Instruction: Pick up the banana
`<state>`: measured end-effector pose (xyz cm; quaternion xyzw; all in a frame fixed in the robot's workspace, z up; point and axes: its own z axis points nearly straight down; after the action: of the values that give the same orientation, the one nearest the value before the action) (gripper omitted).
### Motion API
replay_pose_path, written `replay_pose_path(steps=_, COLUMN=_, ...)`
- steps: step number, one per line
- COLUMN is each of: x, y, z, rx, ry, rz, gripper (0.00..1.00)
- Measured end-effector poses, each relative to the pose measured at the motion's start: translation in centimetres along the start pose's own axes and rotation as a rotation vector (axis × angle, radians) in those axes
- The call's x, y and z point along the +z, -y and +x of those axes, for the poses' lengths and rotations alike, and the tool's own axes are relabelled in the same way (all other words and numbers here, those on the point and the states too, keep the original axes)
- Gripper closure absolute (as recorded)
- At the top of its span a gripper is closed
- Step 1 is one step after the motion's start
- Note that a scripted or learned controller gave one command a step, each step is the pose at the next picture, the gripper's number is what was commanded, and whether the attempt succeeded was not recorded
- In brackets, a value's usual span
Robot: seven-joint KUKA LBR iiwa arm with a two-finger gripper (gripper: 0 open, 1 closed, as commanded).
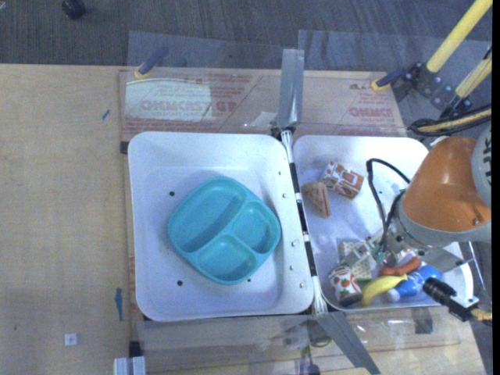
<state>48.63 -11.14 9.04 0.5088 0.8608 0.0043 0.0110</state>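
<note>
Near the front edge of the right bin (355,143), the banana (380,288) lies roughly crosswise amid clutter, just below the gripper (388,250), whose state I cannot tell under the orange-banded wrist.

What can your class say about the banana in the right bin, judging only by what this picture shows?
The banana is small, yellow and smooth, likely a plastic toy. It lies flat, curved, near the front edge of the right bin, amid a heap of small items. A blue object touches its right end, an orange piece sits just behind it, and a printed carton lies at its left. The arm's orange band hangs above, hiding the gripper.
</note>
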Motion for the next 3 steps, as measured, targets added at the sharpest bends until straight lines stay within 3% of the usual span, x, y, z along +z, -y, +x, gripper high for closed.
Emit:
replay_pose_path(steps=1, x=-4.8, y=-6.2, z=-2.2, rx=0.236, ry=-0.01, rz=0.018, gripper=0.0)
replay_pose_path(steps=2, x=-1.7, y=1.2, z=-0.9, rx=0.367, ry=-0.01, rz=0.018, gripper=0.0)
replay_pose_path(steps=3, x=-9.4, y=-5.3, z=1.7, rx=0.291, ry=-0.011, rz=0.02, gripper=0.0)
